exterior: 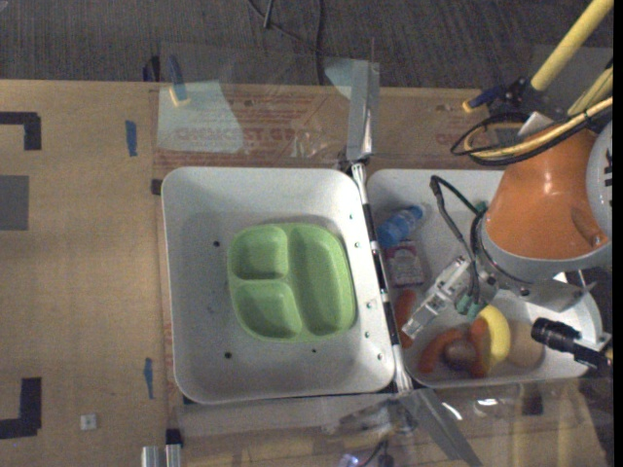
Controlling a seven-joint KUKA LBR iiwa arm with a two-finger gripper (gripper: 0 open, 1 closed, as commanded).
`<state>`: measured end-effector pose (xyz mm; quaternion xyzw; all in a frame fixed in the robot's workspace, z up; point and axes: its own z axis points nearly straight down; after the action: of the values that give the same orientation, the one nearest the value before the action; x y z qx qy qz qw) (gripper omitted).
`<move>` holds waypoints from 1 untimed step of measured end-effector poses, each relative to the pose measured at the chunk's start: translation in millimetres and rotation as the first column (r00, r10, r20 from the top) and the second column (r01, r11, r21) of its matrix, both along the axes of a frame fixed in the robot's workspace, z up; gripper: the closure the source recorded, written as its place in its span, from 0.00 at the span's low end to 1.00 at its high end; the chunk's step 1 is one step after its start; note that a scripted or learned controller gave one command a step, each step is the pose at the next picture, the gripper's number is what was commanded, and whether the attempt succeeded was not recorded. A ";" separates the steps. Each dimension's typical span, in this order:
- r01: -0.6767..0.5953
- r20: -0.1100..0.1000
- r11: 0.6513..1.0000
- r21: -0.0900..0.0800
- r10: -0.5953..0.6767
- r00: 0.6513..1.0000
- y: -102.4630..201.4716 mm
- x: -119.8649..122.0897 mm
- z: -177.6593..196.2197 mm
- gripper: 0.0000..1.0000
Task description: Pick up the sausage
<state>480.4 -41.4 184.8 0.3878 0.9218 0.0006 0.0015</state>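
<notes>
Orange-banded arm [545,202], pincer [414,327] grip unclear, over sausage [404,306] lying along bin wall, near-far

I count two white bins [185,212], one green tray [290,282], one sausage [443,343], one blue bottle [399,227], one yellow fruit [496,334].

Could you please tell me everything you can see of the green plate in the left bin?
The green plate is a light green, rounded-square tray that looks like moulded plastic. Raised ridges split it into three compartments: two smaller ones on its left side, one above the other, and one long one on its right. It lies flat and face up, slightly rotated, near the middle of the left bin, resting on the bin's floor. Nothing sits in its compartments, and it touches none of the bin's walls.
</notes>
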 end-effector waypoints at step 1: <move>-0.042 0.002 0.999 -0.001 0.042 0.999 -33.4 -0.2 0.1 0.00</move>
<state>480.2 -74.8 184.9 0.3682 0.9297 0.0005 0.0024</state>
